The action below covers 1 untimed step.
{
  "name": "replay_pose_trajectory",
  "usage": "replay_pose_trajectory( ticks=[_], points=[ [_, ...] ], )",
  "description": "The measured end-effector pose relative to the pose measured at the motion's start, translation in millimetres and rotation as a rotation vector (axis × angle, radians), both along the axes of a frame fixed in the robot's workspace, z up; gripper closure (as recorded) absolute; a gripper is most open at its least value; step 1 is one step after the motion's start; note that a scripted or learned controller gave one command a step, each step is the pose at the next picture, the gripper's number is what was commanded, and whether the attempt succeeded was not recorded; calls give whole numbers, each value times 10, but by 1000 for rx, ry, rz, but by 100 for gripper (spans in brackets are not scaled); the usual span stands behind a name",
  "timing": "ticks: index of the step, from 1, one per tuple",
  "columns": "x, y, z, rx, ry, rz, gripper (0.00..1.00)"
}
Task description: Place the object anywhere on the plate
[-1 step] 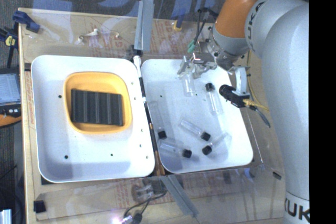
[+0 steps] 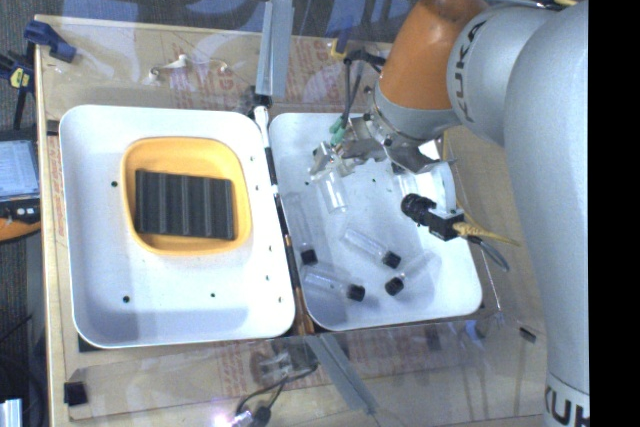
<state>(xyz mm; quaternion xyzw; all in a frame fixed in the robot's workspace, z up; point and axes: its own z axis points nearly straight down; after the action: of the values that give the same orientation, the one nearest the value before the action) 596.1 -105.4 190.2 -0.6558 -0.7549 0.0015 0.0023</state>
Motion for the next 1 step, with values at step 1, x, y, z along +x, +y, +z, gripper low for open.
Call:
replay_pose_trajectory(
  ticks=[1],
  points=[
    [608,360,15,-1,-5,197,100]
  ],
)
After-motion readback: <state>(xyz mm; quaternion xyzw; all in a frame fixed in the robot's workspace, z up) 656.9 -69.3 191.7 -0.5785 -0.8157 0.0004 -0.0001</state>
